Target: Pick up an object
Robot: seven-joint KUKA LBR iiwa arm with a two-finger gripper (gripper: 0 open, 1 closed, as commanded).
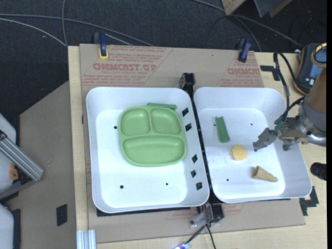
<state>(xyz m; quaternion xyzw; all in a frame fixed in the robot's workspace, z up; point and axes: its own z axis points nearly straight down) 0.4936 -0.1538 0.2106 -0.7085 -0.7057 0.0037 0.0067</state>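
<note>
Plate [153, 136] in left bin [104, 191]; stick [222, 129], disc [239, 153], wedge [265, 175] in right bin [233, 95].

Green plate [153, 136] in left bin [104, 191], gripper [274, 140] spread over right bin [295, 185]

In the right white plastic bin [244, 98] you have open floor between the green stick [222, 129], round yellow piece [239, 152] and tan wedge [265, 175]; the divided green plate [152, 136] crowds the left white bin [104, 154], leaving its front strip free
</note>
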